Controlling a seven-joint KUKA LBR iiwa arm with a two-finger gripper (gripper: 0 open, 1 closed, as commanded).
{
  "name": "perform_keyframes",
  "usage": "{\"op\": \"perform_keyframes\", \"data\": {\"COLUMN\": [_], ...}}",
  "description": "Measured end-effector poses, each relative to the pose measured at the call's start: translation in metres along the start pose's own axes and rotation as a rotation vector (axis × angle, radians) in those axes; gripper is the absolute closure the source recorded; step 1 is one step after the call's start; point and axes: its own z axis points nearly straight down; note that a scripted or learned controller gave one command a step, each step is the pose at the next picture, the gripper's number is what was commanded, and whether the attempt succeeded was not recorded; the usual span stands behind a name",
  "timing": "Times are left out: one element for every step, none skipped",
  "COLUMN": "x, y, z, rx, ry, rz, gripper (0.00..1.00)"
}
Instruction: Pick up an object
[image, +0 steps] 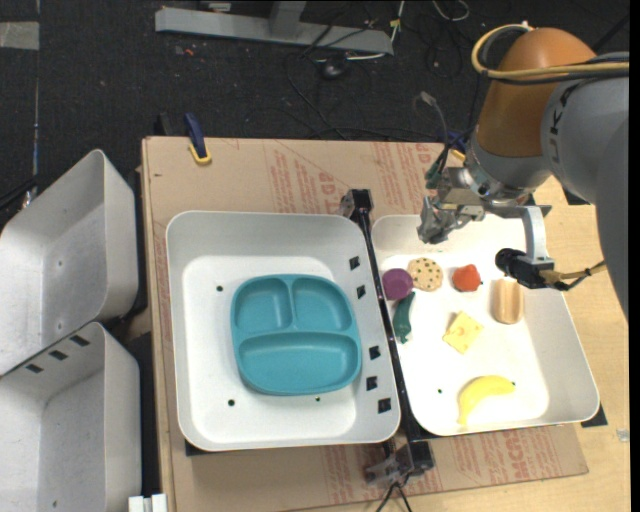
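Observation:
My gripper (437, 232) hangs over the back left part of the right bin (560, 330), a little behind the cookie. Nothing shows between its fingers. In that bin lie a purple piece (396, 282), a chocolate-chip cookie (425, 273), a red piece (466, 278), a tan cylinder (506, 300), a yellow cheese wedge (462, 332), a dark green piece (403, 317) and a banana (483, 393).
The left bin (190, 330) holds a teal divided plate (296, 333). A black divider (375, 300) runs between the two bins. Two white tubs (60, 330) stand off the bench at the left.

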Motion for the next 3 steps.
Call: {"op": "perform_keyframes", "data": {"x": [0.059, 0.107, 0.154], "y": [0.0, 0.005, 0.012], "z": [0.006, 0.009, -0.005], "rx": [-0.001, -0.003, -0.005], "ry": [0.001, 0.0, 0.0], "rz": [-0.002, -0.001, 0.001], "gripper": [1.0, 1.0, 1.0]}}
